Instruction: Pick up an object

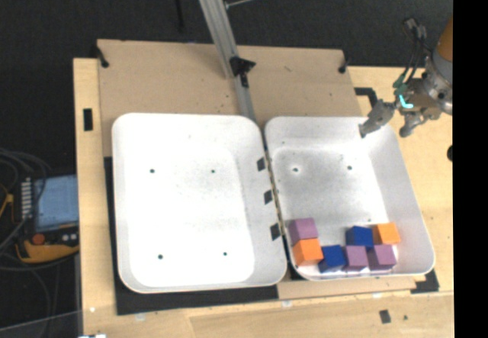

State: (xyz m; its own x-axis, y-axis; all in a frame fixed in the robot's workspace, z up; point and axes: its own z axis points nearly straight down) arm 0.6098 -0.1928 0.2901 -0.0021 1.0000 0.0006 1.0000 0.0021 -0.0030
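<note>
Several small blocks lie at the near end of the right bin (335, 176): a purple block (303, 229), an orange block (308, 251), a blue block (332, 257), a purple block (356, 255), a blue block (359, 236), a purple block (382, 255) and an orange block (387, 233). My gripper (392, 121) hangs over the far right corner of that bin, well away from the blocks. Its two fingers stand apart, open, with nothing between them.
The left bin (191, 199) sits beside the right one, joined by dark clips along the shared edge. A slanted metal post (217, 24) rises behind the bins. A blue box and cables (46, 210) lie left of the bench.
</note>
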